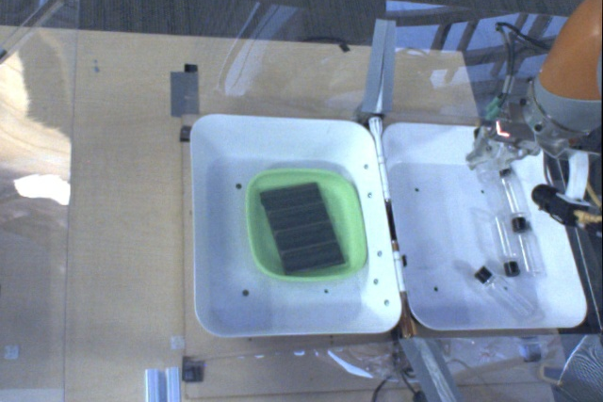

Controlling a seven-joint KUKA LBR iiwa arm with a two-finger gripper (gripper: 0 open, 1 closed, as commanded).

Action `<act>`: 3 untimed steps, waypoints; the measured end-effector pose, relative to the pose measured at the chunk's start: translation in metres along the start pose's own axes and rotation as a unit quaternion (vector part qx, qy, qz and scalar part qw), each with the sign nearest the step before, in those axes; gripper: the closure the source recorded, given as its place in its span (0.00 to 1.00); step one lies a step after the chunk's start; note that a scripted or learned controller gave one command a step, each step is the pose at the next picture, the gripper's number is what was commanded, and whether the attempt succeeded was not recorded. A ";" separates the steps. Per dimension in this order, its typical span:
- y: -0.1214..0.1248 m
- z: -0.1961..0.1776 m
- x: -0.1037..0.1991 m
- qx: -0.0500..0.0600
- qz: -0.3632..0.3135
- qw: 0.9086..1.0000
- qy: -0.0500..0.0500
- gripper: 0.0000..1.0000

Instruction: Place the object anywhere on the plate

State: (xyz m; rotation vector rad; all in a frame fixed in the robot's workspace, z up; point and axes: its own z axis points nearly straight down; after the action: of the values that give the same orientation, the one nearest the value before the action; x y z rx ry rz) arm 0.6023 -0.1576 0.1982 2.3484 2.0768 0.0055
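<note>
A dark grey ridged block (pixel 301 227) lies flat on the green plate (pixel 258 202), which sits in the middle of the left bin (pixel 217 297). My gripper (pixel 497 272) hangs over the right bin (pixel 443 297), far from the plate. Its clear fingers (pixel 512 245) point toward the bin's front, and their black tips stand apart with nothing between them. The orange band of the arm (pixel 577 52) shows at the upper right.
The raised rims of the two bins meet at a divider (pixel 386 212) between the plate and my gripper. A grey metal post (pixel 380 71) stands behind the bins. Cables (pixel 565 202) hang by the right bin's right edge.
</note>
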 end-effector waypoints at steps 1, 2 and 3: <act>-0.070 0.058 0.065 0.002 -0.085 0.996 0.001 1.00; -0.077 0.011 0.121 0.000 -0.099 0.995 0.002 1.00; -0.077 0.011 0.121 0.000 -0.098 0.995 0.002 0.00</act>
State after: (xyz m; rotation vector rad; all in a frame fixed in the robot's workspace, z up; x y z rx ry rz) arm 0.5411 -0.0281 0.1860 2.1338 2.2990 0.0088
